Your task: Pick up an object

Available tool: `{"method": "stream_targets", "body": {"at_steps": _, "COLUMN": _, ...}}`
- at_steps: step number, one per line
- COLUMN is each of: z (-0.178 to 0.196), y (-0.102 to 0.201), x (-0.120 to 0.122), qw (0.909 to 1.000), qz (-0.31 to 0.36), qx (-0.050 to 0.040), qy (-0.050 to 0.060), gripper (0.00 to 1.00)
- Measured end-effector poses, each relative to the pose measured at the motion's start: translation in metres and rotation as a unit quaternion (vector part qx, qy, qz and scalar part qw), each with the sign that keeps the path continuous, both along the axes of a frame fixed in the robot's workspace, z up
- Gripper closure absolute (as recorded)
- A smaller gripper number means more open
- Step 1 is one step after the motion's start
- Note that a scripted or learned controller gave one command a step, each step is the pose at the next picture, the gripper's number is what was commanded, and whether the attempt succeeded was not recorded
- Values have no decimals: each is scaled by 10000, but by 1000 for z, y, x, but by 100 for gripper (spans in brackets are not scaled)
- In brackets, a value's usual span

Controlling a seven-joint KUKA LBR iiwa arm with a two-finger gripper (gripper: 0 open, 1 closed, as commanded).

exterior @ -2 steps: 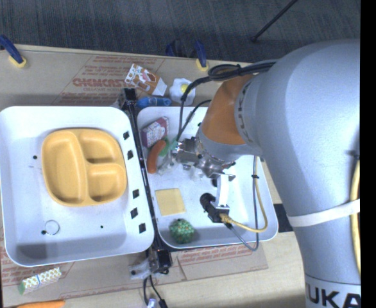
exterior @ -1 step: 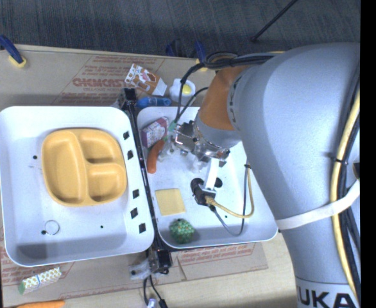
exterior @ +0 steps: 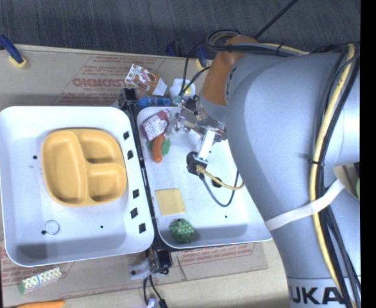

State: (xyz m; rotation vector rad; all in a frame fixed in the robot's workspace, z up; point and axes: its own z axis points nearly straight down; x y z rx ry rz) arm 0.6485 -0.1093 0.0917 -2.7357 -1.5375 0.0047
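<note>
While the grey arm reaches in from the right, two white bins sit side by side on a sheet of printed cardboard. At left, the left bin holds a yellow divided tray. Across the divider, the right bin carries the loose items: a red-and-white packet at its far left corner, an orange carrot-like piece just beside it, a pale yellow square nearer, and a green knobbly ball at the near edge. The gripper hangs over the far end of that bin, close to the packet and carrot; whether its fingers are spread or closed cannot be told, and nothing is visibly held.

The step in hand appears to be settling on a target. A clean try would likely centre over one item standing apart from its neighbours and come down straight. The crowded far corner and the bin wall could spoil a grasp there.

Red lettering on the cardboard seems to begin "CHEMCA". White letters "UKA" show low on the arm.
</note>
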Motion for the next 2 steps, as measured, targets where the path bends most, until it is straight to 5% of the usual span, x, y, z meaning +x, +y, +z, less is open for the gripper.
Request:
{"method": "stream_targets", "body": {"at_steps": 1, "z": 100, "y": 101, "x": -4, "qw": 9929, "qz": 1190, "qx": 4, "qy": -7, "gripper": 0}}
{"method": "stream_targets", "body": {"at_steps": 2, "z": 99, "y": 90, "x": -29, "qw": 9439, "qz": 3302, "qx": 10, "qy": 6, "gripper": 0}}
